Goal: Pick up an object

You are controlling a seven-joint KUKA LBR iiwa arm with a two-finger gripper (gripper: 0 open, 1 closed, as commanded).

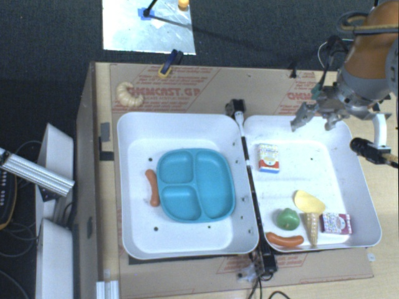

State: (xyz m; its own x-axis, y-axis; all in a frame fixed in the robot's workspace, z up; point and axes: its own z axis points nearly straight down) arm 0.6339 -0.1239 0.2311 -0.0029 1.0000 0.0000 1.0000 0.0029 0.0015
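Up at eleven o'clock, a shiny silver sheet (134, 23) lies on the dark floor (50, 42), with a small yellow ball (182, 3) and a scrap of blue tape (145, 13) on it. Just below, a yellow-and-blue clip (169, 64) sits at the surface (206, 89) edge. There's printed cardboard across that surface, and a pale curled thing (129, 93) rests at its ten o'clock corner. Two white bins sit side by side, left bin (134, 185) and right bin (365, 210), touching along the middle. Out at nine o'clock there's a slanted metal rail (34, 170), with cables (15, 226) beneath.
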